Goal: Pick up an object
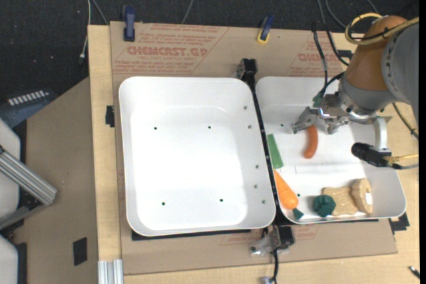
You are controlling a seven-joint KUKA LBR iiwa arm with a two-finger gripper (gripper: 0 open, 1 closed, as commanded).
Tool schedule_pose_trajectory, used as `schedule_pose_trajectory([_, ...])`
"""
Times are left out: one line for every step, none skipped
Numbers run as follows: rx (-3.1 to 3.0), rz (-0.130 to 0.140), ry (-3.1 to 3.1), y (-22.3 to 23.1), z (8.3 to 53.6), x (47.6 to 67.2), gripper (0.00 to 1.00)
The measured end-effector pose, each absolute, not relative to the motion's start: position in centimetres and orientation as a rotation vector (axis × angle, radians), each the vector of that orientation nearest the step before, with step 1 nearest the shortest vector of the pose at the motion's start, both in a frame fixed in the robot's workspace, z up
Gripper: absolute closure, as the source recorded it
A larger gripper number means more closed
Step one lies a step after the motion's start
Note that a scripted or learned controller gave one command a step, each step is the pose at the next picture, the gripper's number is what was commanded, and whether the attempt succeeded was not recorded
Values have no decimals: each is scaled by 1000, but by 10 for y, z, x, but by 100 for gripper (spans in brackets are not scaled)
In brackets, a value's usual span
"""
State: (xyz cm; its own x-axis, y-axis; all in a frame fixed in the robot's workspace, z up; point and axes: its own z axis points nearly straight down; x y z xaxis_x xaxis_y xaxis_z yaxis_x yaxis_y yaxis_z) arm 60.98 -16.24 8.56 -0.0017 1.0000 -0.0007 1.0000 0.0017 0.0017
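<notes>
Cardboard-topped bench, two white bins; the arm comes in from the right over the right bin (399, 199). The pincer (318, 122) has its fingers splayed apart, with the orange sausage (310, 142) hanging just below it, seemingly barely pinched at its top end. My worry: it slips out. Carrot (286, 191) and other bits lie farther below.

Two bins sit side by side on a board (173, 50). The left bin (133, 143) and the right bin (393, 199) touch along their inner walls. In the right bin, a sausage (311, 142) lies near the middle, below the gripper (322, 120). A carrot (285, 190) lies along the left wall. A ball (325, 205), a biscuit (341, 201) and a bread piece (362, 195) lie in a row along the front wall.
</notes>
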Motion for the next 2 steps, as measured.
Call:
schedule_pose_trajectory([2218, 2, 2223, -162, 96, 610, 100])
schedule_pose_trajectory([2213, 12, 2218, -128, 218, 575, 100])
